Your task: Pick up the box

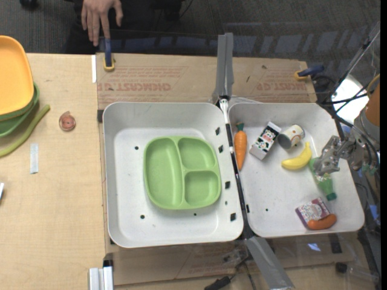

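The box point(265, 141) is a small white carton with a black-and-white cow print, lying tilted in the upper middle of the right bin point(275, 222). My gripper point(329, 162) hangs over the right side of that bin, well to the right of the box and apart from it. Its metal fingers point down toward a green bottle point(325, 183) just beneath them. Nothing shows between the fingers.
Around the box lie a carrot point(240, 148), a small tan roll point(292, 136) and a banana point(297, 159). A sausage point(321, 222) and a printed packet point(312, 210) sit at the bin's lower right. The left bin point(121, 180) holds a green divided plate point(182, 172). A person's hand point(100, 11) rests at the far bench edge.
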Robot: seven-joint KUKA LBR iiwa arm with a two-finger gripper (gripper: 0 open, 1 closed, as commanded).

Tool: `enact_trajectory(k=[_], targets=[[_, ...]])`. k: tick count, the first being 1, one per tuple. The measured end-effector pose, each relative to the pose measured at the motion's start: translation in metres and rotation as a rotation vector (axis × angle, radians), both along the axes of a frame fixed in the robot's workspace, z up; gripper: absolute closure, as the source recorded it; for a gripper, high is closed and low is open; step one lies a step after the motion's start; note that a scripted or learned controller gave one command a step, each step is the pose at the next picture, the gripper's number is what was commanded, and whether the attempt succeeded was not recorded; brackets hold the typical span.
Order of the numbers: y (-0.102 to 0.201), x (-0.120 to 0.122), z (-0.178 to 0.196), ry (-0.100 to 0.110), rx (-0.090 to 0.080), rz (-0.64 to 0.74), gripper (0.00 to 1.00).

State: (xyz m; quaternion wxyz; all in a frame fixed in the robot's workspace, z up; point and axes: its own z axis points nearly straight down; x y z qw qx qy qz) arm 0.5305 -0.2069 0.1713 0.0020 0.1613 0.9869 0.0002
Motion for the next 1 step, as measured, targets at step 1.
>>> enact_trajectory(k=[1], targets=[[-0.0002,0.0012,0.0094,-0.005,0.000,-0.003,1.00]])
